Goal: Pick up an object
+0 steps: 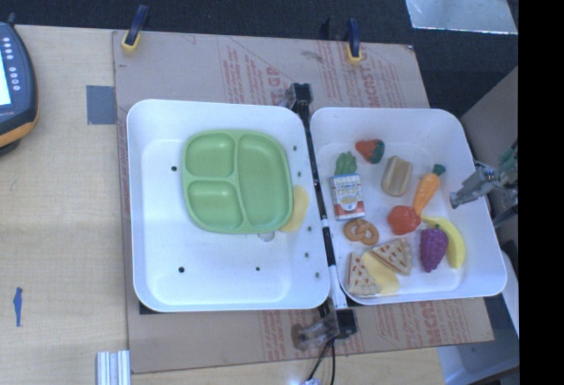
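I see open floor in the left bin (159,277) below the green plate (238,181); the right bin (458,129) looks crowded with toy food.

Gripper at the right bin's outer rim

The gripper (476,187) hangs just beside the right bin's (480,225) right rim, reaching in from the right; whether its fingers are parted is too blurred to tell.

Light is bright and even, from above. The two shallow white plastic bins (145,198) look a bit washed out, w/ soft, short shadows at their rims. Pic is slightly soft and low-res; small toy foods lack fine detail. Dark floor at top is nearly black.
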### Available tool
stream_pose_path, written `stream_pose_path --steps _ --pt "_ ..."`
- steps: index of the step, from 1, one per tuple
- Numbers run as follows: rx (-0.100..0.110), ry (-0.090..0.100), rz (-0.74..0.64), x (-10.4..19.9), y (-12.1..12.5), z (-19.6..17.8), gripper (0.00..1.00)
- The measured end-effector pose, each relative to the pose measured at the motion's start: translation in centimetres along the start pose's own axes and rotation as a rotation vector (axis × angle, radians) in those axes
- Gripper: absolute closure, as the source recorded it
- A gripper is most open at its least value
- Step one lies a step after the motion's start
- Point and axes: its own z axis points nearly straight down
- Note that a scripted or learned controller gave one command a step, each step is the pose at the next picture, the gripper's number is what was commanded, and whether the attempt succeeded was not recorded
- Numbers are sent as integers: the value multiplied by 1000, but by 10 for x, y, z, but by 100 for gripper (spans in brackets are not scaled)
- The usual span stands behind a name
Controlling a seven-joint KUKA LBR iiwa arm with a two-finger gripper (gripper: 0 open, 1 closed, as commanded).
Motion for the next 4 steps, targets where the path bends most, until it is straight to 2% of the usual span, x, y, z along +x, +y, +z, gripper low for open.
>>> stream_pose_path --steps 1,2,3,4 --pt "1 1 -7 -3 66 162 0" --pt "4 3 -5 50 50 193 0" --pt "2 0 -2 46 50 182 100" --pt "-11 2 -7 117 84 86 100"
